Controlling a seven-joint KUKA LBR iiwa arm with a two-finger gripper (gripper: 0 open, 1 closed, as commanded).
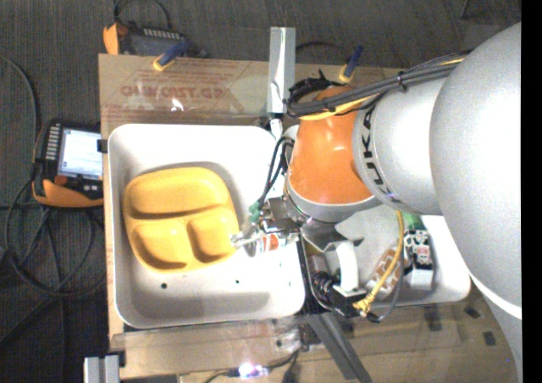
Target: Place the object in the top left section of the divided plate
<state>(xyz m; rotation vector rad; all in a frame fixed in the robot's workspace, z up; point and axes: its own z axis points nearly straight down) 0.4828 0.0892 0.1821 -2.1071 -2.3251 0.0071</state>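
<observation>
Claw (254,235) sits low over the left bin (123,140), just off the plate's right edge. A small red-and-white object (273,242) lies right at the claw, on its right side, close against the metal tips; whether it is pinched between them cannot be told. Claw opening: cannot tell, the tips are too small and cluttered by wires.

Arm (423,161) enters from the right and crosses the right bin (453,284), orange band (330,161) directly above the wrist, wrist pointing down and left toward the divider between the bins.

Plate (179,217): yellow, three sections, lying tilted in the left bin, near its left wall. The object is outside the plate, beside its right rim, on the bin floor side.
</observation>
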